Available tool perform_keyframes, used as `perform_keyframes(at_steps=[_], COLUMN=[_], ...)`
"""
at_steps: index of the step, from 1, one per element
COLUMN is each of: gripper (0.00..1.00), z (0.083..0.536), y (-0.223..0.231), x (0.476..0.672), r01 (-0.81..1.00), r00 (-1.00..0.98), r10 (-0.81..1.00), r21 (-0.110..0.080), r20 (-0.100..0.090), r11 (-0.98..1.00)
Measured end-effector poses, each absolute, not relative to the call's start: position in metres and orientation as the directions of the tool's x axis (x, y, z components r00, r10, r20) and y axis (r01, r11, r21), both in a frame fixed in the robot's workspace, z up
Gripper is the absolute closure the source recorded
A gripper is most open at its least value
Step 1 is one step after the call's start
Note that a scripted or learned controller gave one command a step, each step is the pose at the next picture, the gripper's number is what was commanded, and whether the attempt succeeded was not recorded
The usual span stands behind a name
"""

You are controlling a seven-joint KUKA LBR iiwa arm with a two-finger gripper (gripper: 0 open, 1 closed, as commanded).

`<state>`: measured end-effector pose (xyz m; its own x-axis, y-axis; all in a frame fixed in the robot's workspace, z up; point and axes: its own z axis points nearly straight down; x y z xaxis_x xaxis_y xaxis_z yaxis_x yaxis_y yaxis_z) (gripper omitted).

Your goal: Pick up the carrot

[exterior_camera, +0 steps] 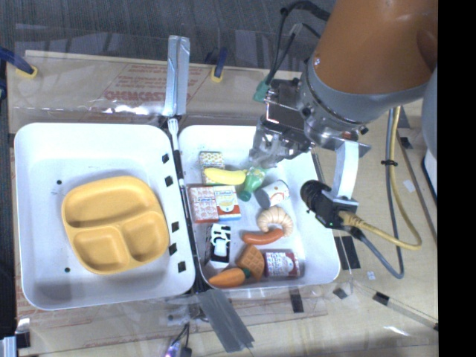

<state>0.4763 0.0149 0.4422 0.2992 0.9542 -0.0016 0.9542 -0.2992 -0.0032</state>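
Hovering at the right bin's (316,262) far end, the gripper (266,153) sits over the banana (223,176), and honestly I can't tell its state. The carrot (228,277) lies at the near wall beside the waffle cone (251,261), so it could easily snag the wrong toy.

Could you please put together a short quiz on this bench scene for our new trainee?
1. True or false: the carrot lies in the left bin.
2. Which item sits in the left bin? A) croissant B) yellow tray C) sausage
3. Fill in: the gripper hovers over the far part of the ____ bin, near the banana.

Key:
1. False; it lies at the near edge of the right bin.
2. B, the yellow tray.
3. right
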Motion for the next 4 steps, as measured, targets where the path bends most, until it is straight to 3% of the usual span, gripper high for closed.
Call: perform_keyframes(at_steps=[1,2,3,4], gripper=[1.00,1.00,1.00,1.00], z=[0.402,0.404,0.443,0.443], y=[0.032,0.050,-0.004,-0.033], x=[0.477,0.476,0.477,0.477], r01=[0.937,0.992,0.889,0.987], r00=[-0.349,-0.125,-0.458,-0.161], r10=[0.937,0.992,0.889,0.987], r21=[-0.003,0.001,0.001,0.002], r20=[0.001,-0.001,-0.001,-0.002], r11=[0.349,0.125,0.458,0.161])
